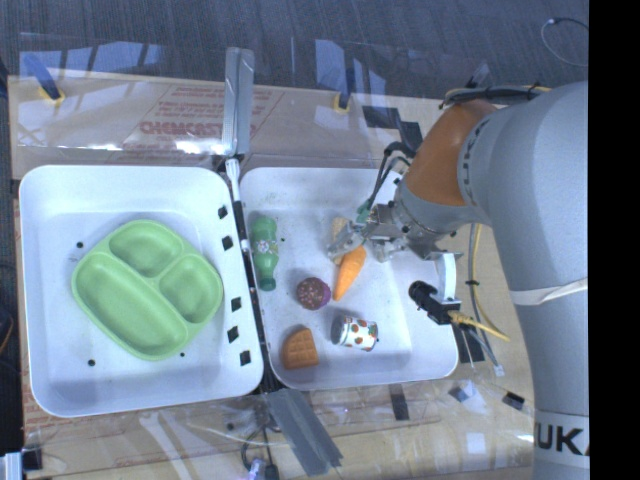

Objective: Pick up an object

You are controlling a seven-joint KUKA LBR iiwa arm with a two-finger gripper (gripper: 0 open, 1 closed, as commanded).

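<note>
The end effector (368,230) is lowered in the right bin (425,353), just at the top of the orange carrot (349,271) (the likely target); finger spacing cannot be told, and nothing is seen lifted, so the pick remains to be completed

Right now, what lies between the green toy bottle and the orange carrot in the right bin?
In the camera view, a round dark-red ball lies between the green bottle and the carrot.

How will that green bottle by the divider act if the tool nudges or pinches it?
The green bottle lies on its side on the right bin's smooth floor, so it will probably roll sideways when nudged. Its rounded, glossy-looking body may slip from a pinch. It looks like rigid plastic, likely light.
</note>
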